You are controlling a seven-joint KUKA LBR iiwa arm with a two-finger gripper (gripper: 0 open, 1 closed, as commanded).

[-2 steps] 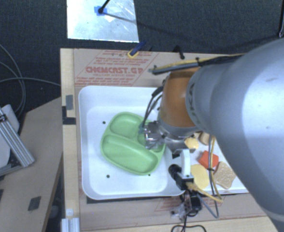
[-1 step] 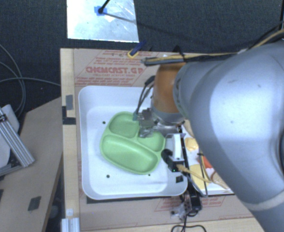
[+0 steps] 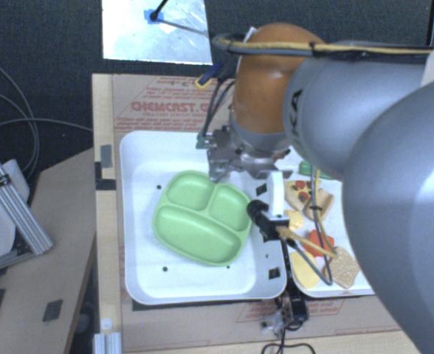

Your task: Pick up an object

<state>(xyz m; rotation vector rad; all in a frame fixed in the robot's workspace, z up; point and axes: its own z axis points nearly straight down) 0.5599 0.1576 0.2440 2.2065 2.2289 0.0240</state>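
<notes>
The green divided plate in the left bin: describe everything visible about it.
The green divided plate is pale green, looks like smooth moulded plastic, with rounded corners and raised ridges splitting it into three compartments: one long one along the near side and two smaller ones behind. The compartments hold nothing. It lies flat but turned at an angle on the floor of the left bin. The hand hangs at its far edge, between the two small compartments; whether it touches the plate cannot be told.

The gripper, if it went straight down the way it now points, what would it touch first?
Probably the light green plastic divided tray in the left white bin. The gripper hangs over the tray's upper right rim, so that rim looks first in line, though depth is hard to judge from this slanted view.
</notes>
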